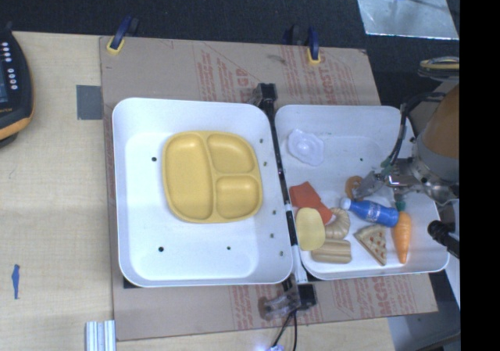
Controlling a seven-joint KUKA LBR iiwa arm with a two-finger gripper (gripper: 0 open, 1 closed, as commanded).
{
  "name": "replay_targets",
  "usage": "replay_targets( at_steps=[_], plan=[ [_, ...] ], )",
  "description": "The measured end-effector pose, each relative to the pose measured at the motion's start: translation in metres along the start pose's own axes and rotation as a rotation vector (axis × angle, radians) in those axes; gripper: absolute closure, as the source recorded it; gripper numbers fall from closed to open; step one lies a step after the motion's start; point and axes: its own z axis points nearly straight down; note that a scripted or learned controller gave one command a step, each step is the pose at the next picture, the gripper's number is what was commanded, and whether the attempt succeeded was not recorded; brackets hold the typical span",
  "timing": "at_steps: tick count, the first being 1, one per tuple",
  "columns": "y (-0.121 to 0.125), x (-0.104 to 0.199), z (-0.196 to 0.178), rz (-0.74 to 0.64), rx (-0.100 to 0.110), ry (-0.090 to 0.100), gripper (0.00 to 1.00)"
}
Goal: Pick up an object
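Two white bins sit side by side on a brown board on the desk [55,209]. The left bin [141,256] holds a yellow tray [211,176] with three sections. The tray lies flat near the middle of that bin.

The right bin [344,127] holds a pile of toy food, mostly in its near half. A clear plastic cup [306,146] lies toward the far left part of this bin. Nearer than it is a red piece [307,195], and a pale yellow piece [309,229] touches it on the near side. A tan log-shaped piece [332,252] lies beside the yellow one, close to the near wall. A blue bottle [373,213] lies on its side in the middle of the pile. A wedge that looks like a pizza slice [373,243] is just nearer than the bottle. An orange carrot [401,236] lies to the right of the wedge. A small brown round piece [355,184] sits just beyond the bottle.

The arm comes in from the right. The claw [388,179] hangs over the right bin, just above the blue bottle and next to the brown piece. Whether the claw is wide or narrow cannot be told, and nothing can be seen held in it.

A blue clamp [313,46] and another clamp [120,34] grip the far edge of the board.
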Motion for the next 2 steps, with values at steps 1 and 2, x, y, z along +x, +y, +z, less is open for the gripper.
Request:
replay_targets(
  at_steps=[1, 2],
  plan=[
    [0.112, 0.038, 0.012, -0.013, -0.011, 0.003, 0.0],
    [0.053, 0.042, 0.014, -0.007, 0.002, 0.003, 0.0]
  ],
)
